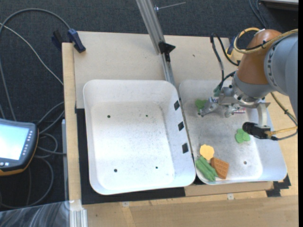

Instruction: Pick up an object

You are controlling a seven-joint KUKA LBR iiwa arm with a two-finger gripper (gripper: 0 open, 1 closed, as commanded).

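Observation:
My gripper (206,109) reaches low into the upper left part of the right bin (227,86), with the grey arm and its orange band (253,56) behind it to the right. A small green piece (200,103) lies right at the gripper's tip; whether it is held is unclear. Another green piece (243,136) rests further right in the same bin. At the bin's front left corner sit a yellow piece (207,151), a long green piece (205,168) and an orange-brown piece (220,167), close together.
The left bin (94,98) stands beside the right one, its raised wall between them. A metal pole (150,22) slants across the bench's back. Black cables (220,56) hang by the arm. A black part with a yellow cable (255,129) sticks out below the wrist.

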